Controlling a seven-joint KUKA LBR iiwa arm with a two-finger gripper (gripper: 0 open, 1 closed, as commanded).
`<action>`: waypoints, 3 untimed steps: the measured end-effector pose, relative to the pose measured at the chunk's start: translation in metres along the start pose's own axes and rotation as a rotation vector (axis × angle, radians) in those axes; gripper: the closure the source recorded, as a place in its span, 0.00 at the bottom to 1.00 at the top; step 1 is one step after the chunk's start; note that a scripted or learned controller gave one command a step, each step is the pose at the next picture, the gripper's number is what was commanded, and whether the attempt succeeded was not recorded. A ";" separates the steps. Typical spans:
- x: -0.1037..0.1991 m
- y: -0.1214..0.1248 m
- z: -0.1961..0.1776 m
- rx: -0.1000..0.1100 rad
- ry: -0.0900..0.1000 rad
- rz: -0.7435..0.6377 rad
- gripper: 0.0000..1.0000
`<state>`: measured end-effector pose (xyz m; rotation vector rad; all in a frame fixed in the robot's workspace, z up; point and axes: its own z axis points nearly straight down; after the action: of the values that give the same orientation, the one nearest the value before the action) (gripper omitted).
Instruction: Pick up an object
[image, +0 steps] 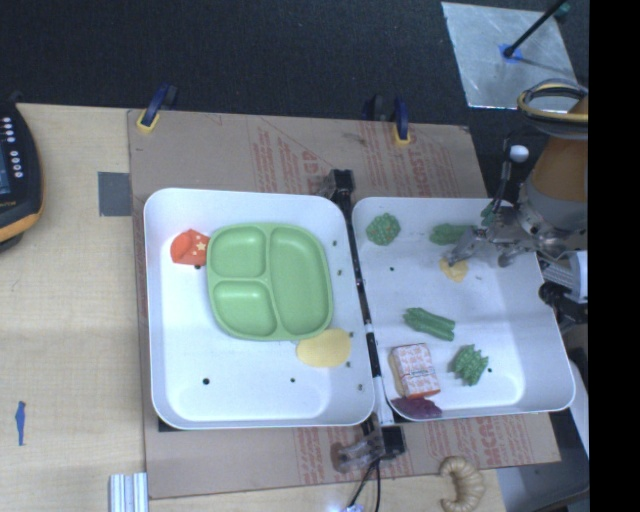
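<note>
From the camera view, the claw (470, 250) is seen low over the far part of the right bin (520, 400); whether it is released or clenched cannot be told. A small yellow piece (456, 270) lies just beneath it, and a green pod (446, 235) sits just beside it on the far side. A green leafy piece (382, 229) lies to its left. Nearer the camera than the claw lie a green bean (429, 322), a boxed snack (413, 370) and a broccoli piece (468, 364). Well to its left, the left bin (180, 390) carries a green divided plate (270, 280).
</note>
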<state>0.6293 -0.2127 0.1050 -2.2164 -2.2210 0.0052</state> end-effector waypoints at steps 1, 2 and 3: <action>0.036 0.027 -0.005 -0.005 -0.002 -0.004 0.00; -0.001 0.028 -0.121 -0.013 -0.005 0.000 0.00; 0.034 0.025 0.010 0.008 0.002 -0.005 0.00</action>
<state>0.6537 -0.1791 0.0953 -2.2054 -2.2215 0.0116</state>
